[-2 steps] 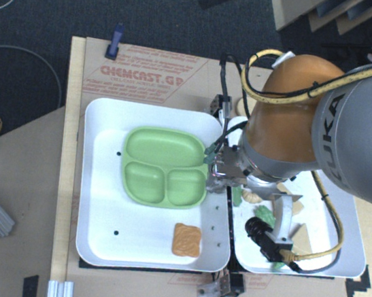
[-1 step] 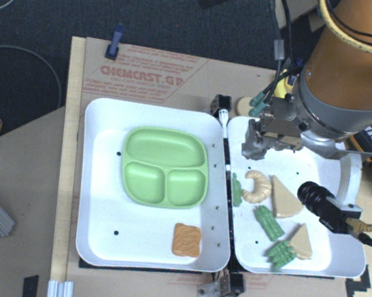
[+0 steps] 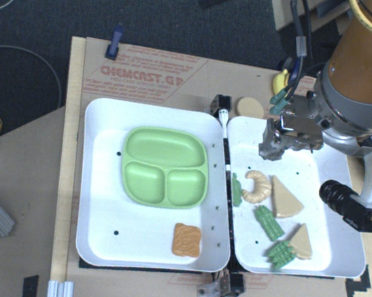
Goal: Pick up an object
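Note:
My gripper (image 3: 270,151) hangs over the back of the right bin (image 3: 314,265), with nothing seen between its fingers. Just in front of it lies a tan croissant (image 3: 258,186). Beside the croissant rests a beige wedge (image 3: 284,199), and a smaller wedge (image 3: 302,242) lies nearer the front. A green pickle-like piece (image 3: 268,222) and a green leafy piece (image 3: 281,254) sit in the same bin. A thin green piece (image 3: 236,189) lies against the bin's left wall.
The left bin (image 3: 95,186) holds a green divided plate (image 3: 165,167) and an orange waffle-like square (image 3: 187,240) at its front. A round beige disc (image 3: 250,107) lies on the bench behind the bins. A blue clip (image 3: 113,43) sits at the back left.

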